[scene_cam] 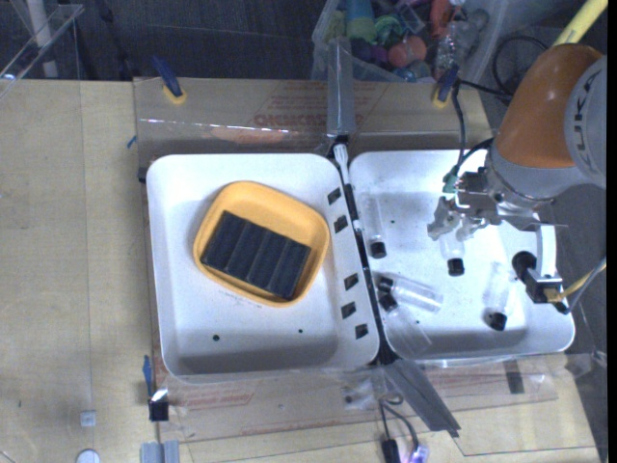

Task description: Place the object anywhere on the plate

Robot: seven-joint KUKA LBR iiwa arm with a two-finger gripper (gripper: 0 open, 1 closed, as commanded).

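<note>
A yellow plate (214, 222) lies tilted in the left bin (174, 287). On it rests a dark, ridged rectangular object (258, 254), covering most of the plate's middle. My gripper (455, 226) hangs over the right bin (405, 186), well away from the plate, under the grey wrist and the orange band (545, 104). Its fingers (440, 225) stand apart, open, with nothing between them. Just below it a small clear vial with a black cap (455, 263) lies on the bin floor.
More clear vials with black caps lie in the right bin: one (413, 293) near the divider and one (496, 307) at the front right. A small black piece (376, 249) sits by the divider (349, 258). A box of coloured toys (400, 17) stands behind the bins.
</note>
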